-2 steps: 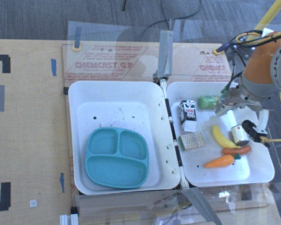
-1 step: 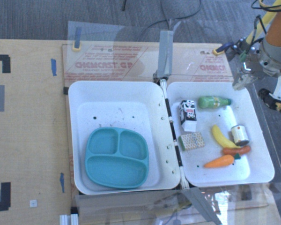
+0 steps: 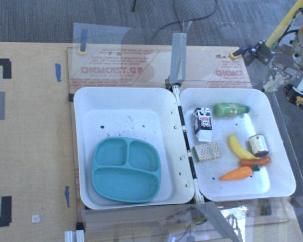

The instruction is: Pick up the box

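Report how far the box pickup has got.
Nothing looks done yet: the box lies flat on the right bin's floor, near the divider, beside the milk carton and the banana. Nothing is in hand. Left: the whole job of reaching in, gripping the box and lifting it.

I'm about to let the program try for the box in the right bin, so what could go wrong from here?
1. The box lies flat close to the right bin's left wall, so the gripper may have little room on that side.
2. The milk carton sits just behind the box; a descent slightly off could knock or grab it instead.
3. The banana and carrot lie nearby and could be nudged.
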You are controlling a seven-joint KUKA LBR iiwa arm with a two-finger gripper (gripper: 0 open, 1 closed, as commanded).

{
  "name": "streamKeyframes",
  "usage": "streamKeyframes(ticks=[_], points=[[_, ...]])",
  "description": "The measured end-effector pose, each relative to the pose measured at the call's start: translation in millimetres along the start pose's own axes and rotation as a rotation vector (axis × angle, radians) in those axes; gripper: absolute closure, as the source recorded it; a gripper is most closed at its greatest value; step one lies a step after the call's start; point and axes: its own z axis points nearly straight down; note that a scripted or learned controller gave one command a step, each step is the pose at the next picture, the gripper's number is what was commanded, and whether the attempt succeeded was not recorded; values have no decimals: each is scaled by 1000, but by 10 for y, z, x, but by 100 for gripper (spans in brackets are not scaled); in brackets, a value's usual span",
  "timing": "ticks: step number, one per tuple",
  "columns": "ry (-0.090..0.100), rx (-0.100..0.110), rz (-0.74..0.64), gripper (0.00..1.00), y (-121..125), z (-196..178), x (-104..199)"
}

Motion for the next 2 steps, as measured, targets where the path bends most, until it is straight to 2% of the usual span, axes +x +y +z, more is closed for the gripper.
streamKeyframes(ticks=[1,2], points=[[0,6,108,100,-332,-292,242],[0,1,-85,100,-2,-353,99]])
